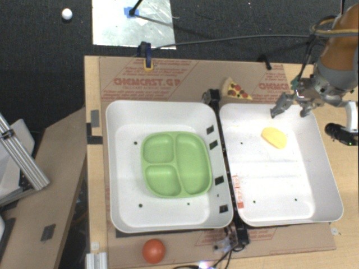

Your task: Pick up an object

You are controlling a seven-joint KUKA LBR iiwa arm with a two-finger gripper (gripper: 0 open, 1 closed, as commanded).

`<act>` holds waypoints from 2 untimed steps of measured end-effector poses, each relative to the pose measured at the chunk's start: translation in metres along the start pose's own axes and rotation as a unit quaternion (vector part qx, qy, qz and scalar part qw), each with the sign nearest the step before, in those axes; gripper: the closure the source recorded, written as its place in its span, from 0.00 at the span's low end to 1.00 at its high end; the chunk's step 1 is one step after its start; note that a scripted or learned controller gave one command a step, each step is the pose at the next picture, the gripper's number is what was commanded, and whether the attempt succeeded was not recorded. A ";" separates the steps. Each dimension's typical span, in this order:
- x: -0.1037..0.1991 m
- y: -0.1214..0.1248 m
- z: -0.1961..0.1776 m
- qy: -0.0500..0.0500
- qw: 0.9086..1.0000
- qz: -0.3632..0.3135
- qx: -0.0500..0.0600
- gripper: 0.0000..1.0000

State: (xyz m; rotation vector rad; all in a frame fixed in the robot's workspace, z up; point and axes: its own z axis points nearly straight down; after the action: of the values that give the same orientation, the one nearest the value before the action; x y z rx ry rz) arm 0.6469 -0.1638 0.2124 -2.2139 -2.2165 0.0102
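1. Where the arm comes in at your 2 o'clock, the gripper hangs over the far edge of the right bin, fingers spread apart with nothing between them.
2. You'll find the yellow object just beside it toward 7 o'clock, lying on the right bin's floor, not touching the fingers.
3. Pizza-slice toy sits on the board at your 12 o'clock, outside both bins.
4. Left bin holds a green divided plate, at your 9 o'clock from the yellow object.
5. Red ball rests on the board at your 7 o'clock, outside the left bin.
6. White ball far off at 10 o'clock.
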 end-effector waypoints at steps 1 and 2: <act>0.000 0.003 -0.008 -0.001 1.000 -0.001 -0.006 0.00; 0.006 0.004 0.053 -0.001 1.000 -0.003 -0.004 0.00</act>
State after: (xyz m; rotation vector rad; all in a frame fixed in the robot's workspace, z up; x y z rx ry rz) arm 0.6499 -0.1575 0.1592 -2.2129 -2.2266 0.0026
